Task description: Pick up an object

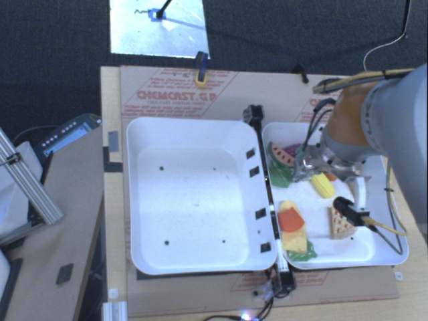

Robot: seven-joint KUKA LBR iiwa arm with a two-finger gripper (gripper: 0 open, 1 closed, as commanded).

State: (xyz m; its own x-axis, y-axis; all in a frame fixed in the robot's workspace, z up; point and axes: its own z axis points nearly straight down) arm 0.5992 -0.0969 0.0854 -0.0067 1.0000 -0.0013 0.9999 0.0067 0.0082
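**Camera view**

1. Arm. The grey arm [398, 105] enters from the view's right. Its orange band [348, 122] sits just above the gripper [319, 169] in the frame. The gripper is over the upper half of the right bin [364, 246].

2. Gripper state. Cannot be told: the wrist body covers the working end. No object can be confirmed as held.

3. Objects, located from the gripper. All lie in the right bin.
   - Yellow piece [323, 186]: directly below the gripper in the frame, touching or just beside it; which of the two cannot be told. It is the nearest object.
   - Watermelon slice [283, 156]: just left of the gripper, slightly higher in the frame.
   - Green piece [277, 174]: left of the gripper, against the bin's left wall, touching the watermelon slice.
   - Pizza slice [341, 225]: below the gripper and slightly right, apart from the yellow piece.
   - Orange-red piece [291, 219]: below the gripper and left.
   - Yellow-and-green piece [298, 245]: farther below, touching the orange-red piece, near the bin's lower left corner.

4. Surroundings. The left bin [194, 199] lies well to the gripper's left. Both bins rest on a printed cardboard sheet [167, 92].
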